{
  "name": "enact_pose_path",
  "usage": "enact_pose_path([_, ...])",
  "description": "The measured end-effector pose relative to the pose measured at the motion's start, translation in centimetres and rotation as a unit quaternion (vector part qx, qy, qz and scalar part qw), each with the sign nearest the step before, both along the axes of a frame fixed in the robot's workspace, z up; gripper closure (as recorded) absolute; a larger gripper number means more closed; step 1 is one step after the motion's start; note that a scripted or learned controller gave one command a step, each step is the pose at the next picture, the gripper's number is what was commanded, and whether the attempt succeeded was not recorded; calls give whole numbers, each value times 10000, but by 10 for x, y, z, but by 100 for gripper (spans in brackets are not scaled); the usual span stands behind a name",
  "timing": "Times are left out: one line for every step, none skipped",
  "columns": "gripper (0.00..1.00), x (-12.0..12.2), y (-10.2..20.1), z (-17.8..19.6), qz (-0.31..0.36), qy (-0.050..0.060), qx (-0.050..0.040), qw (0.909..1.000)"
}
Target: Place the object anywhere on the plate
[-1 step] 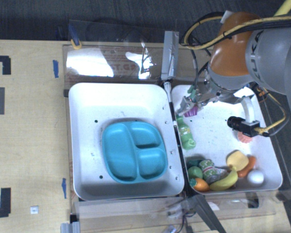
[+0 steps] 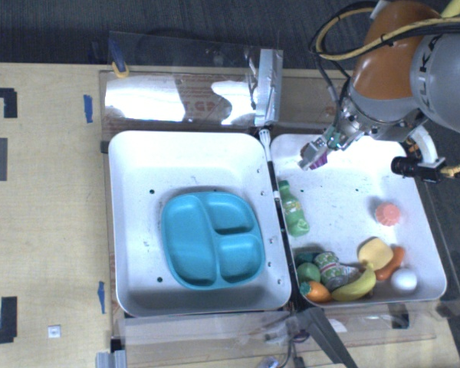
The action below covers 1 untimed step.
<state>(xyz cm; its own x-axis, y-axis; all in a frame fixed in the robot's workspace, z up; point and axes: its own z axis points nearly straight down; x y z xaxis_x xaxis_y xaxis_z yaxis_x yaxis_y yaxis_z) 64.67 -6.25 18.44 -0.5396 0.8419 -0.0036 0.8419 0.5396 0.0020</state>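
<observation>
A blue plate (image 2: 211, 238) with three compartments lies in the left bin (image 2: 138, 167). The right bin (image 2: 425, 221) holds toy food: a green bottle (image 2: 293, 209) against its left wall, a pink round piece (image 2: 388, 214), a yellow and orange piece (image 2: 379, 254), a banana (image 2: 356, 285), a white egg (image 2: 403, 280) and a small pile of mixed items (image 2: 320, 271) at the front. My gripper (image 2: 316, 155) hangs over the back left part of the right bin, above and behind the green bottle. Its tip looks purple and grey.
A shiny metal sheet (image 2: 184, 98) and an upright divider (image 2: 267, 87) stand behind the bins. The wooden bench (image 2: 38, 228) spreads to the left. Cables (image 2: 345, 29) loop over the arm at the top right.
</observation>
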Motion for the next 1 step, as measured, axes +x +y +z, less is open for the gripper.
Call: enact_pose_path([100,-28,-2,0,831,20,9,9965])
